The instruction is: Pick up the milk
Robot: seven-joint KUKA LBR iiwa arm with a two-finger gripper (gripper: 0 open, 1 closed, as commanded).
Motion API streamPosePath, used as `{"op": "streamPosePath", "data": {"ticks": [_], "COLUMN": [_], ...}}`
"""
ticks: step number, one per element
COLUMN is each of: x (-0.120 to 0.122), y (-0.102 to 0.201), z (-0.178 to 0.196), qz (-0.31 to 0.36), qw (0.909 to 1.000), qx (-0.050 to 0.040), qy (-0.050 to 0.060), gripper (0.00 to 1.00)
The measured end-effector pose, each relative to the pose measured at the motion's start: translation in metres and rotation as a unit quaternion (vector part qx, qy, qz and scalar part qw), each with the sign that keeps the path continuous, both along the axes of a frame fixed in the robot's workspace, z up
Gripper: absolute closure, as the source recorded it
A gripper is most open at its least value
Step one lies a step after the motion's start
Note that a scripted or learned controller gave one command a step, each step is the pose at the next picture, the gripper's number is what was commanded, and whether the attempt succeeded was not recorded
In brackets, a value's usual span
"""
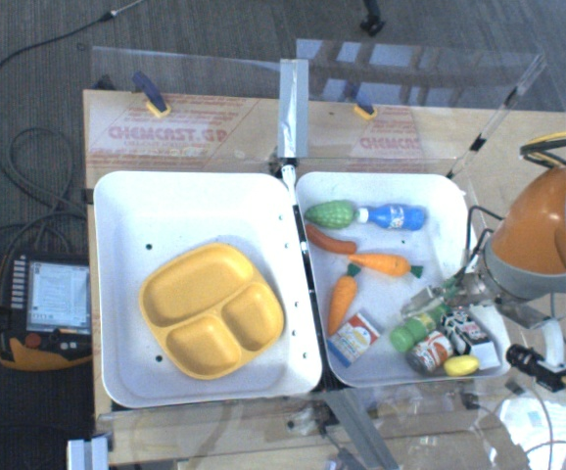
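A small red-and-white milk carton (353,338) is seen lying at the right bin's (381,182) near edge, beside an orange plastic carrot (342,300). Whether the gripper (440,297) is clenched cannot be told. The carrot could be snagged instead.

Around the milk (353,338), a carrot (341,300) crowds above, seemingly touching; open bin floor lies right.

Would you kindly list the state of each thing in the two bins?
Yellow divided plate: upright, in left bin.
Blue bottle: lying flat.
Milk carton: lying on its side, ungripped.
Two carrots: lying flat.
Can: on its side.
Gripper: low over the right bin.
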State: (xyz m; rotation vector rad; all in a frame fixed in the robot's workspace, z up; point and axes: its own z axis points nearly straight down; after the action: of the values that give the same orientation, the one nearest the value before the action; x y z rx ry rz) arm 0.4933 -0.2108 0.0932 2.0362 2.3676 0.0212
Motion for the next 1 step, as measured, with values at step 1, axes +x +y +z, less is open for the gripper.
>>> {"op": "streamPosePath", "data": {"ticks": [1], "x": [-0.0013], "y": [-0.0058], "z": [0.0005], "qz": [0.059], "qw": [0.9982], "qx": [0.0019], "qy": [0.003], "gripper": [0.00]}}
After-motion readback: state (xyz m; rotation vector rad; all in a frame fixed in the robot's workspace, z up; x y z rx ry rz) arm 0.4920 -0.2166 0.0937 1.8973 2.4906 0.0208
